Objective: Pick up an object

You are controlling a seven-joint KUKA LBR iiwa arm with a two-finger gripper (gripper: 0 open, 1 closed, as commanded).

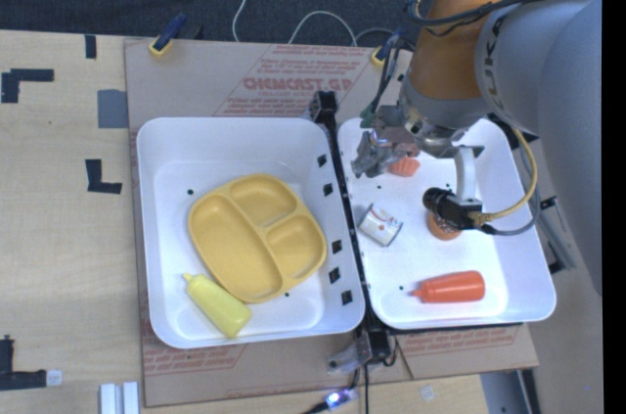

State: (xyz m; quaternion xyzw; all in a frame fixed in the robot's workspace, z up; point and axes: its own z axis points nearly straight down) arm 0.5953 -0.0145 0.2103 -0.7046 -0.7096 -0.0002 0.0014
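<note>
My gripper (pixel 370 158) hangs over the upper left part of the right bin (pixel 528 299), near the divider between the bins. Just to its right lies a small orange-red piece (pixel 405 168), partly covered by the wrist. Below the gripper, a small white and grey can (pixel 380 226) lies on its side. A round brown and orange object (pixel 445 224) sits further right, with a black part of the arm's cable fitting over its top. An orange-red bottle-shaped object (pixel 451 287) lies near the bin's front edge.
In the left bin (pixel 156 148) a yellow divided plate (pixel 256 236) lies flat, with a yellow squeeze bottle (pixel 216 302) at its lower left. Black clips line the divider (pixel 337 207). The arm's grey body and orange band (pixel 460 21) cover the right bin's upper part.
</note>
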